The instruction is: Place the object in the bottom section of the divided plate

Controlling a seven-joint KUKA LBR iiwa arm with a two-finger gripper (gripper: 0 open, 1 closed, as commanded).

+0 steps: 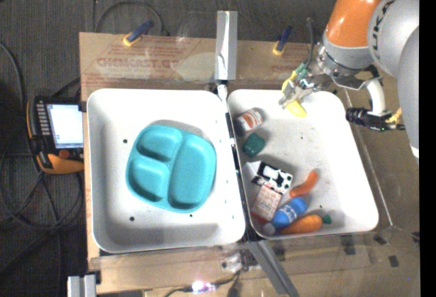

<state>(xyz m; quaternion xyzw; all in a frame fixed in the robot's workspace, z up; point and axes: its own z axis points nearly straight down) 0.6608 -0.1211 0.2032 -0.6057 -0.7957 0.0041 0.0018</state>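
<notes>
The teal divided plate (172,166) lies in the left bin (109,221), with two small sections on its left and one large section on its right. My gripper (296,94) hangs over the far edge of the right bin (354,173). A small yellow object (298,109) sits between its fingertips, and the fingers are shut on it. The plate is well to the left of the gripper, across the wall between the bins.
The right bin holds a small can (251,118), a dark green block (253,146), a black and white box (274,178), a red and white packet (266,201), a blue bottle (289,210) and two orange carrots (304,183). A handheld screen (65,127) rests left of the bench.
</notes>
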